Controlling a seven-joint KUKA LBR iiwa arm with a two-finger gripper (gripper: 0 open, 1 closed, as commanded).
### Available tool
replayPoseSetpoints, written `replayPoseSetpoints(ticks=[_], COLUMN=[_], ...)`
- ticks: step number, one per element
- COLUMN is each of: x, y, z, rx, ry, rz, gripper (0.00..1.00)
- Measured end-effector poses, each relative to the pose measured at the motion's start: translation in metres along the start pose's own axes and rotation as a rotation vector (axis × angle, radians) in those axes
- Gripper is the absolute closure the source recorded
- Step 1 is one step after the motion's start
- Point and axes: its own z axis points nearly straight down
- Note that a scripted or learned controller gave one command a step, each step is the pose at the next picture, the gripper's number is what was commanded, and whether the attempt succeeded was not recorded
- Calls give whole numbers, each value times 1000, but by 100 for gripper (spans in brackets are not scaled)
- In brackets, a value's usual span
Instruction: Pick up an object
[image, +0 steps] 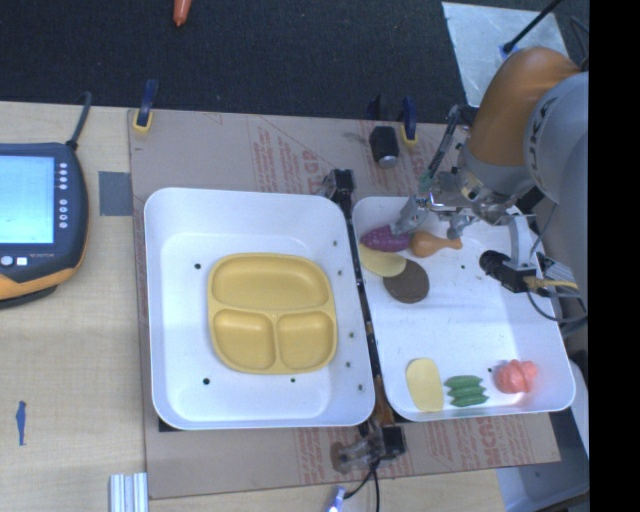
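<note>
I am seeing the end effector hovering over the purple item and orange-brown item. I cannot tell its grip state. Both are lying near the right bin's far edge.

We see bright, even light from overhead, which washes out the two white bins until their walls barely read. Shadows are soft and short (darkest under the arm at upper right). The focus is slightly soft everywhere, and the top mat is nearly black.
</note>
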Motion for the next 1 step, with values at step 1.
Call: replayPoseSetpoints(ticks=[1], x=[36], y=[1], z=[-45], rx=[-4], ry=[2], rz=[0], gripper=[0])
